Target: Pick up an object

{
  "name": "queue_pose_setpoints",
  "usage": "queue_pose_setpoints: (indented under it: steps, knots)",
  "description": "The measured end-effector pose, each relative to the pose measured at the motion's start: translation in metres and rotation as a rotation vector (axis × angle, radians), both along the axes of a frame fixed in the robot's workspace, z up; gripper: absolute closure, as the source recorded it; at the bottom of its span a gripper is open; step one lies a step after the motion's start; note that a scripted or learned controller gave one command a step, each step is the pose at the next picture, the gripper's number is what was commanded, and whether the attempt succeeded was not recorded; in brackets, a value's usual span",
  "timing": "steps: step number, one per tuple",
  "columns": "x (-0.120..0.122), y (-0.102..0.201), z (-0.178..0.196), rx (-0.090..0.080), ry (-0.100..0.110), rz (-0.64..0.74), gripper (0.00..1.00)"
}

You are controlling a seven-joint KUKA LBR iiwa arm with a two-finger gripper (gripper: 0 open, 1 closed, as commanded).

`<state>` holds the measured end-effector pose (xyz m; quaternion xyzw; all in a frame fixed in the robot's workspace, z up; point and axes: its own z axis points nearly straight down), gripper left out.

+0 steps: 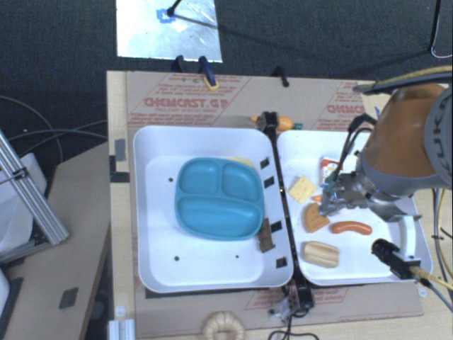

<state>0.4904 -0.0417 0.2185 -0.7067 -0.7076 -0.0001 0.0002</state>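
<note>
Hiding claw (331,200) fingertips behind wrist; toy (316,219) beneath.

even bright light, soft shadows, glare on foil sheet (168,18), slightly grainy

Pincer (330,201) fingertips blurred; arm (414,144) cropped at right edge.

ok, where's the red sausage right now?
The red sausage lies in the right white bin, toward its near right part, just right of the orange-brown wedge-shaped piece and above the tan bread roll.
</note>
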Motion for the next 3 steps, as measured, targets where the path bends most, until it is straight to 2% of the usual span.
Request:
queue_pose_setpoints:
  steps: [1,2,3]
  knots:
    - [-0.011,0.008,0.012,0.001,-0.001,0.003,1.0]
    - [-0.003,0.013,0.014,0.001,-0.002,0.004,1.0]
    - [-0.001,0.002,0.014,0.0,-0.002,0.0,1.0]
